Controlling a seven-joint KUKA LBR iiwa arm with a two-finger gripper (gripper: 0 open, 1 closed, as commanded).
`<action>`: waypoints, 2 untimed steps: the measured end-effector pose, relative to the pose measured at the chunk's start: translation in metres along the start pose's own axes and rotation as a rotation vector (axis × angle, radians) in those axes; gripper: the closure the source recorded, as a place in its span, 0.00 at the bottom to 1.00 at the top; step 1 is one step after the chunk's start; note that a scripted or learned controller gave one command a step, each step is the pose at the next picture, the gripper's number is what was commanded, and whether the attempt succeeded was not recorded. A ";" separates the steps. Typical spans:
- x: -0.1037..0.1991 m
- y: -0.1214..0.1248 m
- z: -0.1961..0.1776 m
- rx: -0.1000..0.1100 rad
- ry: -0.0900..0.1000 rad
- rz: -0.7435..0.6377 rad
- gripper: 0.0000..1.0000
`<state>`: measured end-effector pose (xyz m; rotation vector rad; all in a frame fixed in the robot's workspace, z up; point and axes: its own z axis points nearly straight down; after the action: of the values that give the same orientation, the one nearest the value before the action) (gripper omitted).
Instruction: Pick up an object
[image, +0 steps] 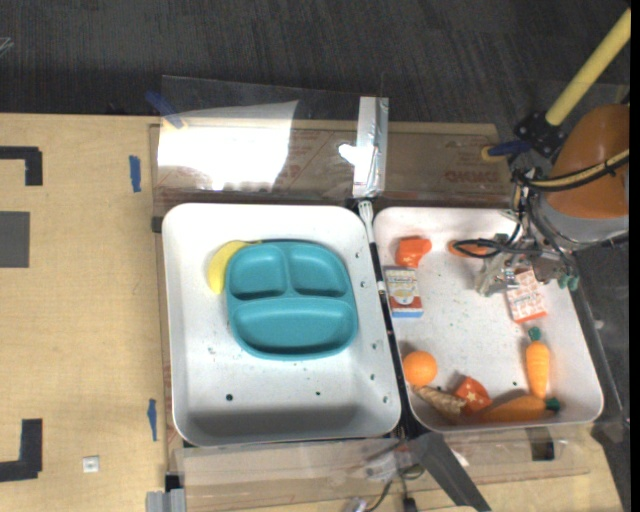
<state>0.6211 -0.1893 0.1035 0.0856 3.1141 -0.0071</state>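
Camera view: small red-and-white carton (526, 298) lies beside fingers (497, 277).

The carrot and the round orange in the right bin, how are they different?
The carrot is long and thin with a green tip; the orange is a round ball. The carrot lies by the bin's right wall; the orange sits by its left wall. Both are orange and lie near the front of the right bin.
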 end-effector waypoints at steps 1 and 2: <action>0.001 0.000 0.001 -0.001 0.002 0.000 0.00; -0.001 -0.001 0.016 -0.002 0.017 0.145 0.00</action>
<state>0.6221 -0.1900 0.0875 0.3118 3.1160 -0.0010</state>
